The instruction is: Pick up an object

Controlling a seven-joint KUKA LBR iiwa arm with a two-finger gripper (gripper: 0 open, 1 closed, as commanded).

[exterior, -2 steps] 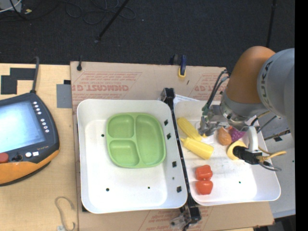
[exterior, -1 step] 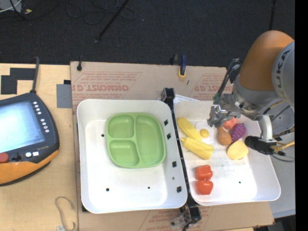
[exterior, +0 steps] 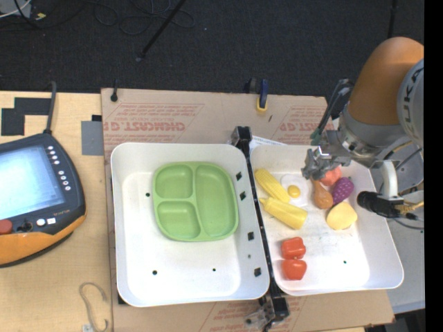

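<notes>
- The gripper (exterior: 320, 164) hangs over the far part of the right bin (exterior: 387, 272); whether it is wide, narrow or holding anything cannot be told, because the wrist hides it.
- Just beside the gripper, toward the near rim, lies a cluster of toy food: one orange piece (exterior: 322, 196), one purple bunch of grapes (exterior: 343, 189) touching it, one pinkish-red piece (exterior: 331, 176) partly under the wrist, and one pale yellow lemon-like piece (exterior: 341, 216).
- Left of the gripper, toward the divider, lie two yellow corn cobs (exterior: 271, 185) (exterior: 286, 214), both slanted, with a small fried-egg piece (exterior: 293, 191) between them and the cluster.
- Nearer the front of that bin, well apart from the gripper, sit two red peppers (exterior: 293, 246) (exterior: 295, 269), touching one another.
- Two white bins stand side by side; the left bin (exterior: 131, 254) bears one green divided plate (exterior: 194, 201) with three compartments.
- Both bins rest on brown printed cardboard (exterior: 173, 120) on a light wooden bench (exterior: 41, 282).
- Far left of the gripper lies one handheld control pendant (exterior: 34, 196) with a lit screen; dark carpet with cables (exterior: 124, 12) lies beyond.
</notes>
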